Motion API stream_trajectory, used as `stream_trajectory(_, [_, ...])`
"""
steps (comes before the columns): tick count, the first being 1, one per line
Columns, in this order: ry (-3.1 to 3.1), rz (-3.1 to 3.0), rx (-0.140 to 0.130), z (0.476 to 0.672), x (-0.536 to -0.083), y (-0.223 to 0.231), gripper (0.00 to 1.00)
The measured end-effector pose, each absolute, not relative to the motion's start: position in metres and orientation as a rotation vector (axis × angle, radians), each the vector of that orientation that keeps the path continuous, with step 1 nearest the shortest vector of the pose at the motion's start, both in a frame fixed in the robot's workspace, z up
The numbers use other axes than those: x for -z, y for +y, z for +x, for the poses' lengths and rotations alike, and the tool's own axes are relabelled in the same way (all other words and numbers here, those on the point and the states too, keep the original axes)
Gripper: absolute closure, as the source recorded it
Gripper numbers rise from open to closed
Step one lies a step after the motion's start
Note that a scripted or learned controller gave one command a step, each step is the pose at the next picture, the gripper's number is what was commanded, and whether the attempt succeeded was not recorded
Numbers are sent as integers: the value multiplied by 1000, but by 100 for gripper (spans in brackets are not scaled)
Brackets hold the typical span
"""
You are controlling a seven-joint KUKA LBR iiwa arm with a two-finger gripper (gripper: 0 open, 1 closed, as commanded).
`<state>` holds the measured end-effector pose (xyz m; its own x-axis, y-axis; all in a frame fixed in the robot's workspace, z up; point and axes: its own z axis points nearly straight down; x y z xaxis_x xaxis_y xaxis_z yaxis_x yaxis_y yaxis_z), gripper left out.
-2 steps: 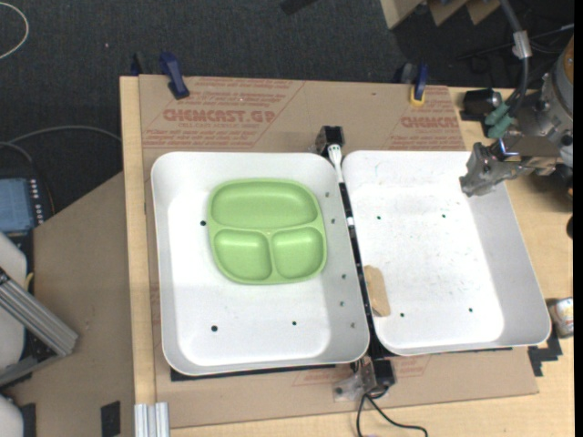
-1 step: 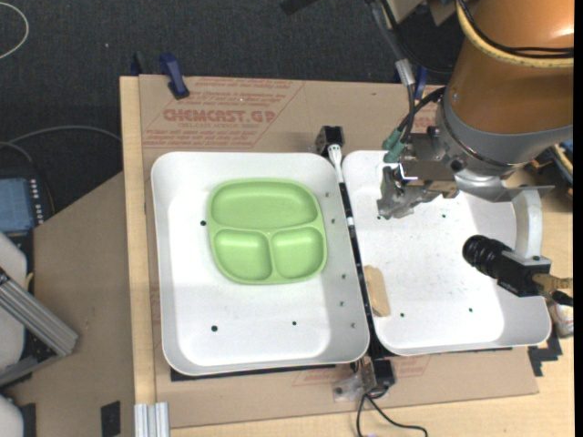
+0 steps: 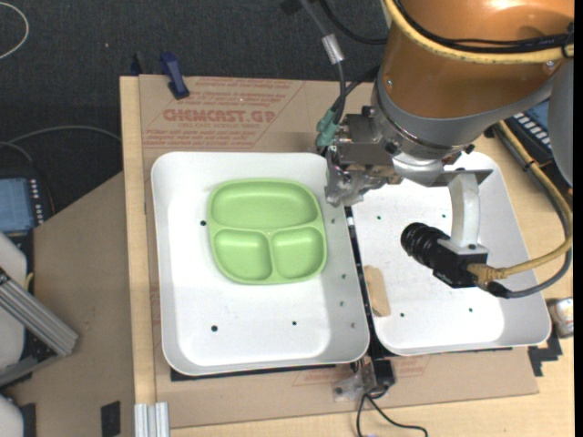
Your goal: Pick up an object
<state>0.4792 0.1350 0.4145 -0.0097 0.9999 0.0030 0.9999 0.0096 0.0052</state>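
A light green plate (image 3: 266, 230) with three compartments lies flat in the upper half of the left bin (image 3: 246, 335). A small tan, wood-coloured piece (image 3: 376, 291) lies along the left wall of the right bin (image 3: 455, 330). My gripper (image 3: 340, 189) hangs low over the ridge where the two bins meet, near their far edge and just off the plate's upper right corner. The large grey and orange arm hides the far part of the right bin.
Both bins rest on a brown cardboard sheet (image 3: 228, 107) with red print. A blue clip (image 3: 173, 75) sits on the sheet's far left corner. Cables run behind the bench and at its front edge.
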Motion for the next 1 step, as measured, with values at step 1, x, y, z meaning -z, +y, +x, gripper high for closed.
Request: stream_trajectory(1, [2221, 2217, -7, 480, -424, 130, 100])
